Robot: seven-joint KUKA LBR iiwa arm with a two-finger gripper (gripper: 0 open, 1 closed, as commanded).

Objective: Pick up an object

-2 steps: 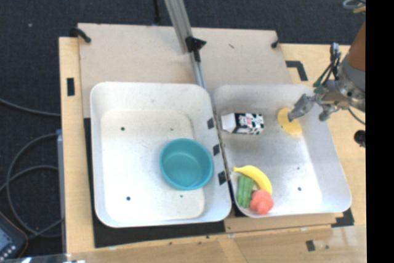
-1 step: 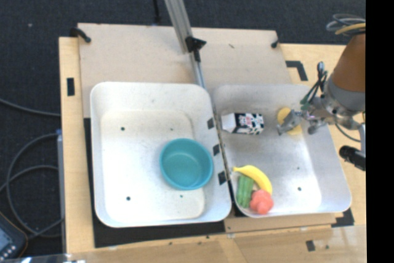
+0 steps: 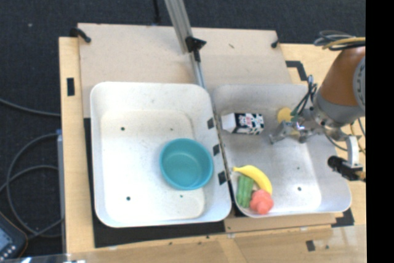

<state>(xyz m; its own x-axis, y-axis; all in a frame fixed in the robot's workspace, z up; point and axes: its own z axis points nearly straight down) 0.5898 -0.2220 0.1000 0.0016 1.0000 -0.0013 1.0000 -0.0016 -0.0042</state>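
My gripper (image 3: 288, 131) hangs low over the upper middle of the right bin (image 3: 308, 194), below the orange band of the arm (image 3: 340, 80). A small yellow object (image 3: 284, 114) lies just behind the gripper, close to it or touching it; I cannot tell which. A white carton with black spots (image 3: 244, 122) lies on its side to the gripper's left, apart from it. At the bin's front left corner, a banana (image 3: 256, 175), a green item (image 3: 244, 190) and a red item (image 3: 262, 201) lie together.
A blue bowl (image 3: 186, 163) stands in the left bin (image 3: 123, 108), near its right wall. A slanted metal pole (image 3: 175, 0) rises behind the bins. Cables and a black fitting (image 3: 343, 165) sit at the right bin's right edge.
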